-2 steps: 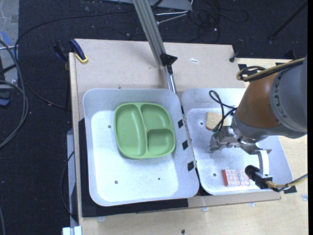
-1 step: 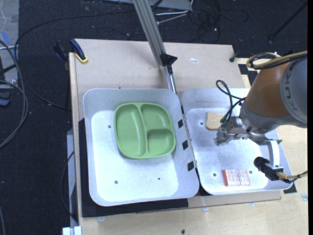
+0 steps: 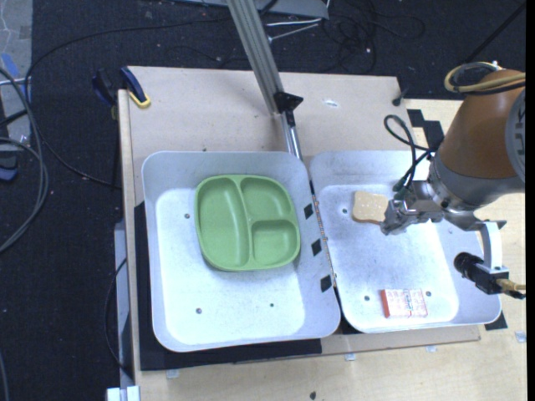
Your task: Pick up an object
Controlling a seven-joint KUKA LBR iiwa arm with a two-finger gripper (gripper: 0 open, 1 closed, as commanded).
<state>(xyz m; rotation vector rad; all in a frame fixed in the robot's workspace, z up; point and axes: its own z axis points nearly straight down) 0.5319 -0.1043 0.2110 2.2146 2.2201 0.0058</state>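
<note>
- A tan, bread-like piece [image 3: 366,207] lies in the right bin [image 3: 468,307], near its far left corner.
- The gripper [image 3: 396,219] sits low just beside it — finger opening unclear.
- Best to centre over the piece before closing.
- A green divided plate [image 3: 247,222] fills the left bin [image 3: 167,307].

**Three candidates across two bins**

Lying flat in the left bin: green divided plate [image 3: 248,222], three compartments, upright. In the right bin, tan bread-like slice [image 3: 368,207] near the far-left corner; red-and-white packet [image 3: 405,302] flat near the front edge.
</note>
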